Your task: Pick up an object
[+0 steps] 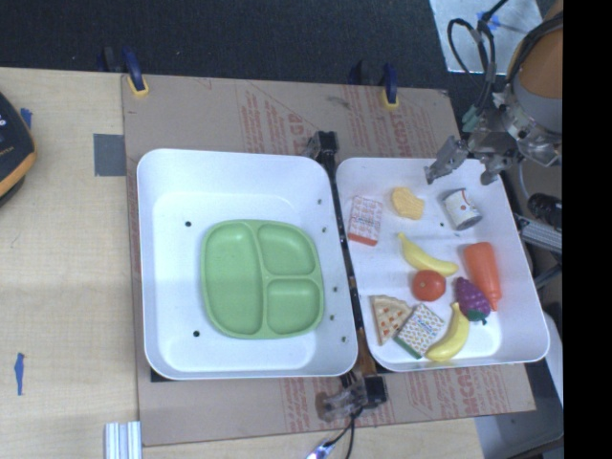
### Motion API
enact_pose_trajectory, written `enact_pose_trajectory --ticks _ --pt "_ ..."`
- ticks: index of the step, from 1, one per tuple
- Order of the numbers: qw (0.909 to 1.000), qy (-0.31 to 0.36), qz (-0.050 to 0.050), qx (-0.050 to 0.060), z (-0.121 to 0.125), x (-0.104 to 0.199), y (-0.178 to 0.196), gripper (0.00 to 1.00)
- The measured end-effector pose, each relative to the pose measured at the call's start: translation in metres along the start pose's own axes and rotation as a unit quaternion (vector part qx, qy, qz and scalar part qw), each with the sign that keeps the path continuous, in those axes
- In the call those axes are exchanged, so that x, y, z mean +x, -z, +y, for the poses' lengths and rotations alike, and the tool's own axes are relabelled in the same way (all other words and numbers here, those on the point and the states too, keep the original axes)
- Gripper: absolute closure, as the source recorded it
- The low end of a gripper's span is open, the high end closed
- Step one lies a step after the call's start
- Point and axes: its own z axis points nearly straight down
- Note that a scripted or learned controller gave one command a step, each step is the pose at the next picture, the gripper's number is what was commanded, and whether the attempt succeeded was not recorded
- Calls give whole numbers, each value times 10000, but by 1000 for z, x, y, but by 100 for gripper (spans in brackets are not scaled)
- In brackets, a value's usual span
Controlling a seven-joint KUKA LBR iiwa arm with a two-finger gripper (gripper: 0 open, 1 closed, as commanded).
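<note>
I see my gripper [469, 163] at the 1 o'clock corner of the right white bin [531, 347], spread wide and holding nothing. The small white can [461, 208] lies just below it, toward 6 o'clock. The orange toy carrot [481, 268] lies lower, beside the red tomato [429, 285]. A green divided plate [261, 278] sits in the left white bin [153, 256].

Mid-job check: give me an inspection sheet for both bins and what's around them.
Surface: cardboard sheet clamped on the bench, two white bins on it.
Job's things: right bin holds toy food, including carrot, tomato, two bananas, pizza slice, grapes, small can.
Clutter: left bin holds green divided plate.
Grippers: gripper open above right bin's far edge, holding nothing.
Cables: black loop at top right.
Surroundings: yellow-black object at left edge.
</note>
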Motion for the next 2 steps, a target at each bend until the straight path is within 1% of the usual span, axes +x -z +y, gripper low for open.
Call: enact_pose_trajectory --ticks 1,2 --pt "10000 1 -1 12 -52 8 -90 0" --pt "10000 -4 1 12 -60 -16 -170 0"
